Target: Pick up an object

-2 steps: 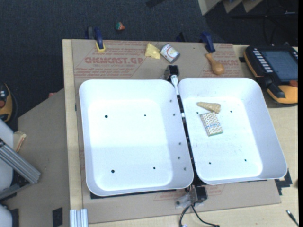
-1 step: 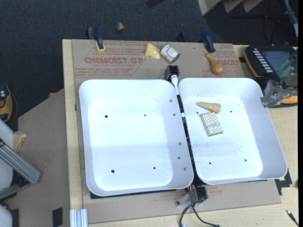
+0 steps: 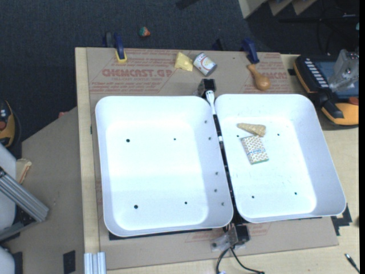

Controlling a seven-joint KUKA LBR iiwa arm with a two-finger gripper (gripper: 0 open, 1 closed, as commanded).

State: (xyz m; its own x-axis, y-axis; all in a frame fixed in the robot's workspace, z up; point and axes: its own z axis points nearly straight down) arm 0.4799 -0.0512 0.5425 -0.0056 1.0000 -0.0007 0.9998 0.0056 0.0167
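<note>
The right bin [image 3: 319, 153] holds the task's candidates: a patterned packet [image 3: 255, 150] just above its centre, and a tan wedge [image 3: 252, 129] just beside it at twelve o'clock; the packet lies flat and apart from the walls, so a straight descent with fingers spanning its narrow sides looks safest; the claw's state I cannot tell; the left bin [image 3: 114, 164] offers nothing to grasp; beyond the bins at twelve o'clock lie a yellow piece [image 3: 183, 62], a small can [image 3: 205, 64] and a wooden pear-shaped piece [image 3: 259, 77], none obstructing.

Red lettering on the cardboard sheet [image 3: 142, 73], seemingly "CHEMCAST GP"
</note>
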